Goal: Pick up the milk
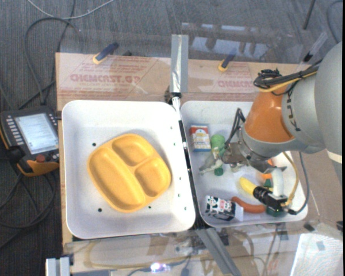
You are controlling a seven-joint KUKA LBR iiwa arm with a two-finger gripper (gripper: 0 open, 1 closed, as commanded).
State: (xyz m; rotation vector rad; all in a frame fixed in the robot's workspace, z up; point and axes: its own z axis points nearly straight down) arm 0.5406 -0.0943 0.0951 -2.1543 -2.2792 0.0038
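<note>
Down in the right bin (pixel 218 117), the arm is reaching in from the right, orange band showing above the wrist, and the pincer (pixel 218 164) hangs low over the middle of that bin. Open or closed? Can't tell from this angle. The milk carton (pixel 221 207), the one with the black-and-white cow pattern, lies on its side at the bin's near edge. It sits toward the viewer from the pincer, near it but clearly apart and not touching. A carrot (pixel 248 205) lies just beside the milk carton's right end, and a banana (pixel 246 184) sits above that. On the far side of the pincer are a green object (pixel 218 141) and a small red-and-white carton (pixel 200 138). Over in the left bin (pixel 80 131) rests a yellow divided plate (pixel 130 171). Both bins sit on the worktop (pixel 103 79).
</note>
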